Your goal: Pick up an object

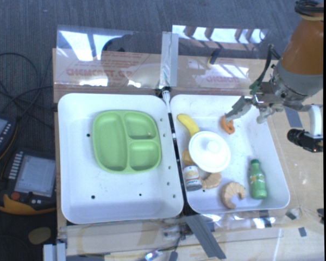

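Observation:
My gripper hangs over the far right part of the right bin, open, with nothing between its fingers. Its left fingertip is just above and right of a small orange item; I cannot tell if they touch. Also in this bin are a yellow banana, a round white lidded bowl, a green bottle, a croissant, a small jar and a tan pastry piece.
In the left bin lies a green divided plate. Clear plastic walls rise behind both bins. Cables and a controller pendant lie on the floor at the left.

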Tool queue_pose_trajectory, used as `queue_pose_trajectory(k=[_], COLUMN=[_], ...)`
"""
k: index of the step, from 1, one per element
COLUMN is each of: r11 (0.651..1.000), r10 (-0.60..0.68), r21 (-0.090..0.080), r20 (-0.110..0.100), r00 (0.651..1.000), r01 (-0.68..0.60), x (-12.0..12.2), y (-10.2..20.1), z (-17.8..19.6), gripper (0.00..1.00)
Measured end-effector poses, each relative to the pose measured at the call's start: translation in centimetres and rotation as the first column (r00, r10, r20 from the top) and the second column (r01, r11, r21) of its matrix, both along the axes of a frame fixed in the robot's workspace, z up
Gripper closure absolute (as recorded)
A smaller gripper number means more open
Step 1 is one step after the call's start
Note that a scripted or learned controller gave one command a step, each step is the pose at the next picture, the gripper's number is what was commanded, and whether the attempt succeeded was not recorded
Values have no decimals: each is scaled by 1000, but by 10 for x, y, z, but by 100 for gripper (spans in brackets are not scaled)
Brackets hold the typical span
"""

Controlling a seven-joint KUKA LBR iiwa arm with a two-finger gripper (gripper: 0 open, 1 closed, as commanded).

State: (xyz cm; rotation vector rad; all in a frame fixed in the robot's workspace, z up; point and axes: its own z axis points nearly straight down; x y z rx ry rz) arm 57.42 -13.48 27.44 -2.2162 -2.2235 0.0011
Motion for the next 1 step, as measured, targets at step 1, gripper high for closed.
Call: queue_pose_trajectory(k=[1], r11=[956], r10=[293], r21=[-4], r20=[1], r00=[956], r01=[-293], x=[69], y=[-33], z=[-54], gripper=[0])
